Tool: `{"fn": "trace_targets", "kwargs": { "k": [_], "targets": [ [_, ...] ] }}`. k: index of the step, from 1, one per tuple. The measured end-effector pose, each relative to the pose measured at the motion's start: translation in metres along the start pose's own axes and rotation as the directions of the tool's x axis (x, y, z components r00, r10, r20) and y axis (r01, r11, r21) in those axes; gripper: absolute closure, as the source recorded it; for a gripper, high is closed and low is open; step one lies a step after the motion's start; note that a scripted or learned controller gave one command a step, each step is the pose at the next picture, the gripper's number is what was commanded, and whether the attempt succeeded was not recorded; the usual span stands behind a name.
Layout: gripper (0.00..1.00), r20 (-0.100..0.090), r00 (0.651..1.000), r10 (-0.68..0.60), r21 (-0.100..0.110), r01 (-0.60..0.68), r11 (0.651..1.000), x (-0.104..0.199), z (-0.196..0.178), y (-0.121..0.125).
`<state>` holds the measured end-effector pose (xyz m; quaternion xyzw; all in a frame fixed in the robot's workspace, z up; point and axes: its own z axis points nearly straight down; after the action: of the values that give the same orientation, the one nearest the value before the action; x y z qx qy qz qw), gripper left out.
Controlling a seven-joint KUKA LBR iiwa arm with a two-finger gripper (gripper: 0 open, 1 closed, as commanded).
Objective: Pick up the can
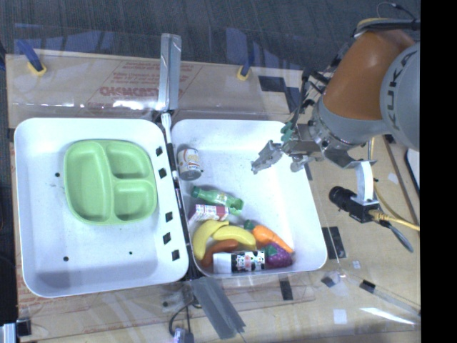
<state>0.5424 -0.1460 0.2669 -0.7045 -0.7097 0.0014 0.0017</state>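
Camera view shows your gripper point(262, 162), jaws apparently open and empty, above the right bin point(303, 213), while the can point(189, 162) lies against the left wall, where a finger could jam.

The can point(189, 162) is a small metal cylinder with a pale, silvery body and a label whose markings are too small to read. It sits in the right bin point(235, 131), at that bin's upper left part, just beside the wall that divides the two bins. It appears to lean a little, its rounded top turned up toward the camera. It stands apart from the other items, with bare white floor between it and the green bottle point(216, 197) below it.
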Motion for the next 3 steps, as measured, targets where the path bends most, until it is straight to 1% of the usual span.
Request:
{"fn": "trace_targets", "kwargs": {
  "k": [1,2,3],
  "targets": [
    [0.0,-0.001,0.902,0.432,0.001,-0.432,0.902,0.047,0.176,0.047],
    [0.0,-0.001,0.844,0.536,0.0,-0.536,0.844,0.024,0.175,0.115],
    [0.0,-0.001,0.931,0.364,0.003,-0.364,0.931,0.028,0.176,0.095]
  ]
}}
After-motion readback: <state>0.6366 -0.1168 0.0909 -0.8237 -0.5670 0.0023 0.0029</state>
